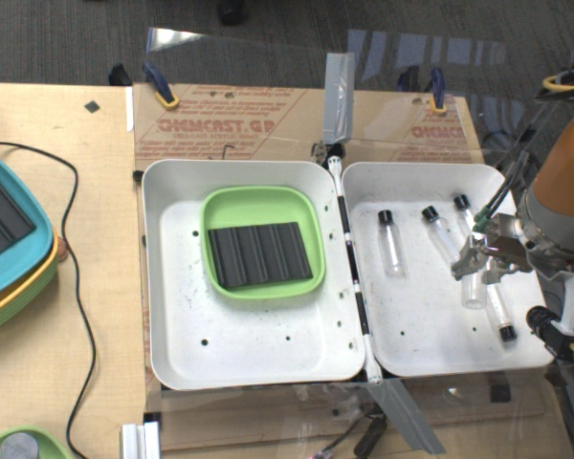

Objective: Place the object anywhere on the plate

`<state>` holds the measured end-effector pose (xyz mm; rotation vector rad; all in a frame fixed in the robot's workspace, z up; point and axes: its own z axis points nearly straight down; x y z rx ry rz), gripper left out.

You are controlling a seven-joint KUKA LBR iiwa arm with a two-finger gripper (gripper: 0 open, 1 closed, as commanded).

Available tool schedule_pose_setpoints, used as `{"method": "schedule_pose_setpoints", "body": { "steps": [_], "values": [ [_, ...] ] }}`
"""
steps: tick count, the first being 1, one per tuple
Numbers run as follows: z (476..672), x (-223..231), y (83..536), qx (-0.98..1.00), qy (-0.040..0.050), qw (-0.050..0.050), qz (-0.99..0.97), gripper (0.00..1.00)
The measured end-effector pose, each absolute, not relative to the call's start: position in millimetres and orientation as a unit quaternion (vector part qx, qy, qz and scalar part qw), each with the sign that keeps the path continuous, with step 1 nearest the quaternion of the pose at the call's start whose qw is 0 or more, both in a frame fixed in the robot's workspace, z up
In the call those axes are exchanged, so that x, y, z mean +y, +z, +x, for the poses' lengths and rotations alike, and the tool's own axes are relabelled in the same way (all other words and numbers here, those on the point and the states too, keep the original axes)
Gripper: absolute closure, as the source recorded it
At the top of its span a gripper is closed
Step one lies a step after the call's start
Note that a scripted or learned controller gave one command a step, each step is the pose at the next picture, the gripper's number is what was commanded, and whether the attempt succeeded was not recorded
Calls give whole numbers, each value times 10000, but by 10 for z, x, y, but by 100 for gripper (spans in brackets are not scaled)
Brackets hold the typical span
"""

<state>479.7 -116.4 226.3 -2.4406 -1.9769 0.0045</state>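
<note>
The pale wooden desk (pixel 57 352) carries two shallow white bins side by side, with grey carpet beyond its far edge. Nearest the camera, at the desk's front left corner, a rounded grey-and-green object (pixel 19 445) pokes into view, and a black cable (pixel 81 285) trails up the wood from there.

In the right bin (pixel 402 347), the clear tube closest to the front lies with its black cap (pixel 506 332) toward the camera, just below the pincer (pixel 474 261). The pincer comes in from the right on the grey arm (pixel 555 228), whose orange band (pixel 564 175) sits above the wrist. Its metal fingers (pixel 466 256) hang low over the bin's right half, directly above a clear tube (pixel 473 293) that looks to stand or tilt beneath them. Whether the fingers grip that tube or merely hover on it cannot be told, nor how far they are spread; the glare and clutter of metal hide the gap.

Farther back in the same bin lie three more capped tubes: one (pixel 390 240) well to the left of the pincer, one (pixel 438 229) nearer it, and one (pixel 461 203) by the far wall, partly behind the fingers.

The left bin (pixel 172 342) holds the green plate (pixel 260 204), set toward its far side, with a dark ribbed slab (pixel 260 254) lying flat on it. No tube lies on the plate.

At the desk's left edge sits a stack of teal and yellow dishes (pixel 14 247). Behind the bins, brown printed cardboard (pixel 220 122) is held by clamps (pixel 161 92).
</note>
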Motion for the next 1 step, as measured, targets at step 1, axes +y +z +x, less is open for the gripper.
{"method": "schedule_pose_setpoints", "body": {
  "steps": [1],
  "values": [
    [4797, -1164, 2263, -6294, 14, 4, -7771, 0]
  ]
}}
